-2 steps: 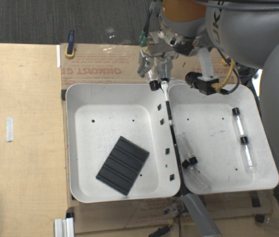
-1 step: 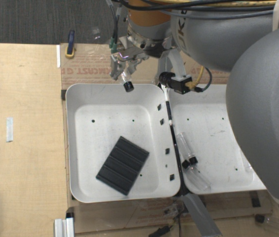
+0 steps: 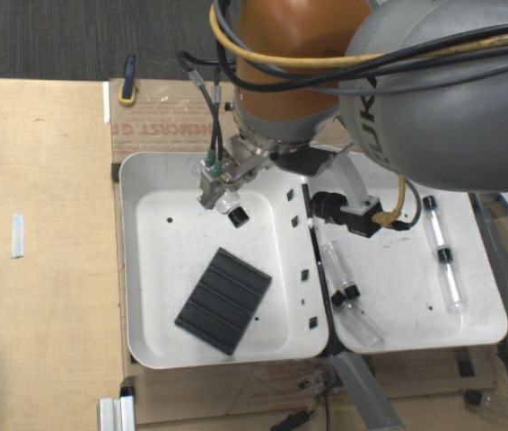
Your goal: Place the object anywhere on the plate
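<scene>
Pale wooden bench top [image 3: 48, 241] filled the ground to the left of the left bin [image 3: 146, 330], with dark carpet-like flooring beyond its far edge. 2 shallow white bins sat side by side, touching along a shared middle rim; the right bin [image 3: 478, 312] lay under the arm.

Arm [image 3: 442, 70]: grey body, orange band [image 3: 299, 34] above the wrist, black and yellow cables looped around it. It reached in over the right bin toward the far part of the left bin.

Gripper [image 3: 214, 196]: hung just above the left bin's floor, near that bin's far middle. Fingers were too small and cluttered to read; could not tell whether they stood wide or narrow, or whether anything sat between them.

Small black object [image 3: 240, 215]: lay on the left bin's floor, just beside the gripper tip on its near-right side. Contact between the 2 could not be judged.

Black ridged plate [image 3: 224, 300]: flat, rectangular, turned at a slant, in the near middle of the left bin, well apart from the small black object.

Right bin held a clear tube [image 3: 442, 254] along its right side and another clear piece [image 3: 348, 294] near the shared rim.

Blue clamp handle [image 3: 129, 77] stood at the bench's far edge, beyond the left bin's far-left corner.
</scene>
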You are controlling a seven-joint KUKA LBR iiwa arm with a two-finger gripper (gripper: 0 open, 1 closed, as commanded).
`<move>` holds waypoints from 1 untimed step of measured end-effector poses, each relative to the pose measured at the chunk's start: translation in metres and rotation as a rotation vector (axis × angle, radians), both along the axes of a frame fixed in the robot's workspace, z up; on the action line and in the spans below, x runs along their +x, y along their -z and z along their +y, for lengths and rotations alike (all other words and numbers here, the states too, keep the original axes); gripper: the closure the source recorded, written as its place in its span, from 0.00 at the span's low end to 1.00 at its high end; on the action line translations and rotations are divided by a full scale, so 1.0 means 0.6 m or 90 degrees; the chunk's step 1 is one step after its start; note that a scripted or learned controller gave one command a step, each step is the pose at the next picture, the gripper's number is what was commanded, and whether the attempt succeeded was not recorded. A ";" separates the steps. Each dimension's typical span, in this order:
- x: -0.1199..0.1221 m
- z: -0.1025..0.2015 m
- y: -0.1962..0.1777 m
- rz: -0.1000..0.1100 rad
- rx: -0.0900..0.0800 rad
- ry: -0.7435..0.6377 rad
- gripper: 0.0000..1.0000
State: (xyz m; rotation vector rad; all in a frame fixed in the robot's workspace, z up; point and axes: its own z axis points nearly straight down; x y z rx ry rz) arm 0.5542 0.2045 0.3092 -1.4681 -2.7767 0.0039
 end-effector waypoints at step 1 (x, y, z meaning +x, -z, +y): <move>0.073 0.011 0.028 -0.001 0.001 -0.170 1.00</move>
